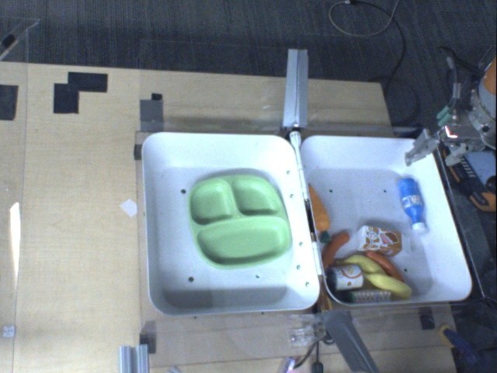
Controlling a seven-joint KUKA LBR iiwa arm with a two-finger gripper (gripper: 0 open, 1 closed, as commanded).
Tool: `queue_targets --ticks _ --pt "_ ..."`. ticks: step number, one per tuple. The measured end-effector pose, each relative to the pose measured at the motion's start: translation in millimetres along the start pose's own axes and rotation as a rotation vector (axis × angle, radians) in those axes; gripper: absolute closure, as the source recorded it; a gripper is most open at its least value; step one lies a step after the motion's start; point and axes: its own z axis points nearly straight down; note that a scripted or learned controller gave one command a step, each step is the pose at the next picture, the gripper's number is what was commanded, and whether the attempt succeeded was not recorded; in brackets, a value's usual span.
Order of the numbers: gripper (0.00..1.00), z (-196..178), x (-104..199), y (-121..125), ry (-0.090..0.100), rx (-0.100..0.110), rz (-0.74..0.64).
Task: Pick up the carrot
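Observation:
The carrot [318, 209] is a slim orange piece lying lengthwise against the left wall of the right bin [365, 162], about halfway down. My gripper [421, 148] hangs over the far right corner of that bin, well away from the carrot and up to its right. Nothing is visibly held in it. The arm's wrist [468, 121] sits just beyond the bin's right rim.
A blue bottle [411, 201] lies near the right wall. A snack packet [380, 240], a red sausage [336, 246], a banana [386, 283] and a can [346, 278] crowd the near end, just below the carrot. A green divided plate [239, 218] fills the left bin [163, 231].

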Motion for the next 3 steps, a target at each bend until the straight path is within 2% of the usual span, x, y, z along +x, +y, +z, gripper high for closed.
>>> queue_targets --ticks 1,2,3 --pt "0.00 75.8 66.3 35.4 0.001 0.000 -0.153" --pt "0.00 121.3 83.0 57.3 0.000 -0.002 -0.285" --pt "1.00 108.1 84.1 59.9 -0.002 -0.010 -0.289"
